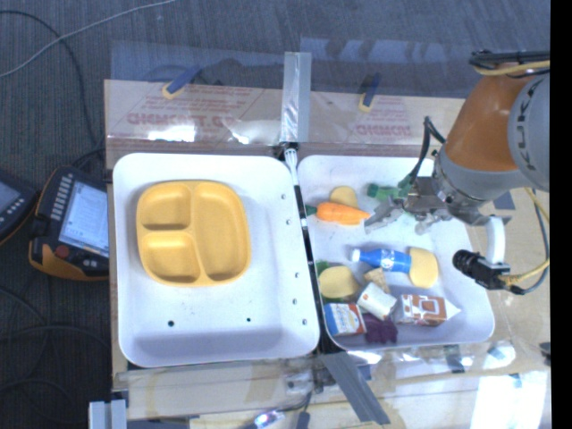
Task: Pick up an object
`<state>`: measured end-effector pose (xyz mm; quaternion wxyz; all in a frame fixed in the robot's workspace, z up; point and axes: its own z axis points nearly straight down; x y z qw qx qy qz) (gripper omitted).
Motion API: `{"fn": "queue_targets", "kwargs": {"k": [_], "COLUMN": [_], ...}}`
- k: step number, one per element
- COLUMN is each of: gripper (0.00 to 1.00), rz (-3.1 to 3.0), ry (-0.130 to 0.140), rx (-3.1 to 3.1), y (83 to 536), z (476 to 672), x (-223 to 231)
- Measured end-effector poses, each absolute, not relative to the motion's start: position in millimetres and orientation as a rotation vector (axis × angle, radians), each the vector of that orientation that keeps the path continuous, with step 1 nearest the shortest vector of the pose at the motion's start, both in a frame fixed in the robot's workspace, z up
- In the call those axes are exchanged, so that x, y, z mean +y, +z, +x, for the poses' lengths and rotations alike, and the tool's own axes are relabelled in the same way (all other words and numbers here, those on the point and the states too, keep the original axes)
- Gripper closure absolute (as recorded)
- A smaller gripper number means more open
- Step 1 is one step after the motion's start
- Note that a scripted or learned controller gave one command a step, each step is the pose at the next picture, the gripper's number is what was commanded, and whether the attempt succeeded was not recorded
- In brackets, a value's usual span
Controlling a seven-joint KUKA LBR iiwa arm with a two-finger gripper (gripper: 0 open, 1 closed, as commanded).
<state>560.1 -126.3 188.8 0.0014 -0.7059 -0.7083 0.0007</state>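
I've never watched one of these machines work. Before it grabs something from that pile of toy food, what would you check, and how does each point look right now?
1. Claw over the right bin: ok.
2. Claw carrying nothing: ok, nothing between its fingers.
3. A target close by: ok, the carrot lies just beside it.
4. Carrot free of neighbours: ok, apart from the blue bottle.
5. Fingers wide enough for the carrot: cannot tell.
6. Yellow tray out of the way: ok, in the left bin.
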Motion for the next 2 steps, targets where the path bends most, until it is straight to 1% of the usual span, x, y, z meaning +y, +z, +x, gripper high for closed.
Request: {"fn": "queue_targets", "kwargs": {"k": [1,2], "gripper": [0.0,0.0], "rz": [-2.589,-2.584], "ry": [0.006,0.005], "rx": [-1.775,-1.784], "y": [162.3,122.0], "z": [557.4,525.7], "x": [-183.5,-198.9]}}
